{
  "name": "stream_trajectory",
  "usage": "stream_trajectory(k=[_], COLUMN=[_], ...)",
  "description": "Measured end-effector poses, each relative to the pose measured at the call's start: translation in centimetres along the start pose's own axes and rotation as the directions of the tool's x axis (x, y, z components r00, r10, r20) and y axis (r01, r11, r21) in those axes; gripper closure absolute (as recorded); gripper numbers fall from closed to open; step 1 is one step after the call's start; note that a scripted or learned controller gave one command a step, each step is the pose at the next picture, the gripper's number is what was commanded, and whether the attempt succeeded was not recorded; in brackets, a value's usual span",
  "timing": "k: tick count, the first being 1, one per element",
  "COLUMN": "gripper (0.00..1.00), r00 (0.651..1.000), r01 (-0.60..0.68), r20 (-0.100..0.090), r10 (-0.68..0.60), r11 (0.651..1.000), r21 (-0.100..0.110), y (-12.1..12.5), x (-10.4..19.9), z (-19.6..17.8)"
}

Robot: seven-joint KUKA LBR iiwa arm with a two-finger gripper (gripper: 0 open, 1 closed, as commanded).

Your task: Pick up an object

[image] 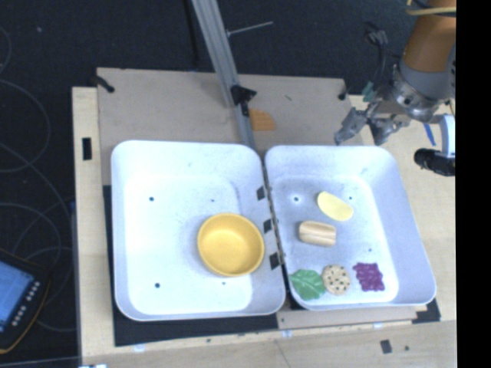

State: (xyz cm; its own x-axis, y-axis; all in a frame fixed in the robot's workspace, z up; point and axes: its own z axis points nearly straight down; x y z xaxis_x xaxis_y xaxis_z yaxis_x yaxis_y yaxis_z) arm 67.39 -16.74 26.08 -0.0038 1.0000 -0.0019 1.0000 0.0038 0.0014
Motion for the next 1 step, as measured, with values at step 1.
stream_trajectory(k=[1], gripper=[0.0], r00=[1.0], r01=[0.0], r20=[0.002], r10=[0.0], r11=[1.0], r21=[0.001], y=[-0.02], x=[-0.07], z=[-0.02])
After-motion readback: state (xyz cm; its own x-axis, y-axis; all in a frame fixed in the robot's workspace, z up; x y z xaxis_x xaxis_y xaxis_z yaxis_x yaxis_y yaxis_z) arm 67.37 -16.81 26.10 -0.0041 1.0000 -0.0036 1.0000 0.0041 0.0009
